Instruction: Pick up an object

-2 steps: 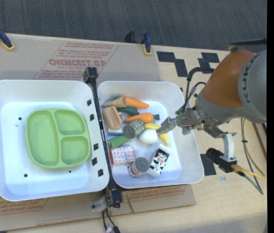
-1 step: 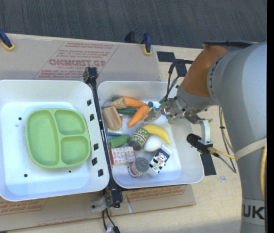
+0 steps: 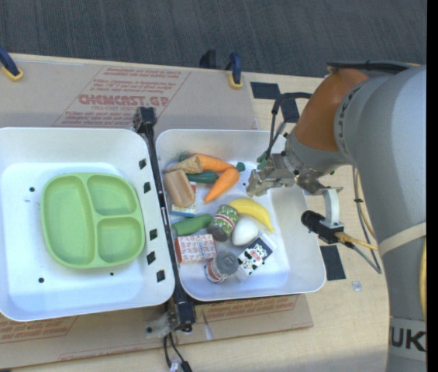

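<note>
The right bin holds a heap of toy food: two orange carrots, a bread piece, a green cucumber, a yellow banana, a white egg, a small can, a red-and-white box and a black-and-white item. My gripper hangs low at the bin's upper right, just right of the carrots and above the banana. Nothing shows in its grasp.
The left bin carries a green divided plate. A black divider runs between the bins. The grey arm with its orange band reaches across the right bin's far right edge. Cardboard lies under both bins.
</note>
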{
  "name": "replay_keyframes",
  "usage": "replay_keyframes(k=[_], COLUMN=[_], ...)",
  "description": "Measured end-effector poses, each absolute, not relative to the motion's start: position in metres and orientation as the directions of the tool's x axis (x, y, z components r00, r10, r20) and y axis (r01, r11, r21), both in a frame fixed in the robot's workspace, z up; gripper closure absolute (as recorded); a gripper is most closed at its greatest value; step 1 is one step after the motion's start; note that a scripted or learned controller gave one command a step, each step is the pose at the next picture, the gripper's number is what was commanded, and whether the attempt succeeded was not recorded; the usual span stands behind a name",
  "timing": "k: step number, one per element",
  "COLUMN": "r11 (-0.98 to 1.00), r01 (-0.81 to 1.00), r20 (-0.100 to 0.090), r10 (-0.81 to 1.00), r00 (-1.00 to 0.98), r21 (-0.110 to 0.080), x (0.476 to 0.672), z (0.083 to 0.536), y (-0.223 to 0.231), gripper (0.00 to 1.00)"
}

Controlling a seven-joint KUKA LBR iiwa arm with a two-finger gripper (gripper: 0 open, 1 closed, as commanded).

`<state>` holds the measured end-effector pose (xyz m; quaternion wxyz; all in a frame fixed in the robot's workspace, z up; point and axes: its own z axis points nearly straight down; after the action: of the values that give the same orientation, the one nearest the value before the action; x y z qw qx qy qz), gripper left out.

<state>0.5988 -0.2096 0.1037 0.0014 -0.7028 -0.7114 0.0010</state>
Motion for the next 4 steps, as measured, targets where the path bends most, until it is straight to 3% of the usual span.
replay_keyframes(k=[1, 2, 3, 4], r11=[0.004, 0.005, 0.006, 0.007], r01=[1.0, 1.0, 1.0, 1.0], r20=[0.0, 0.001, -0.001, -0.001], r10=[1.0, 1.0, 1.0, 1.0], r00=[-0.004, -0.005, -0.006, -0.007], r21=[0.0, -0.002, 0.002, -0.001], x=[0.515, 0.477, 0.478, 0.537], z=[0.197, 0.229, 0.276, 0.258], y=[-0.212, -0.211, -0.193, -0.192], gripper=[1.0, 1.0, 1.0, 1.0])
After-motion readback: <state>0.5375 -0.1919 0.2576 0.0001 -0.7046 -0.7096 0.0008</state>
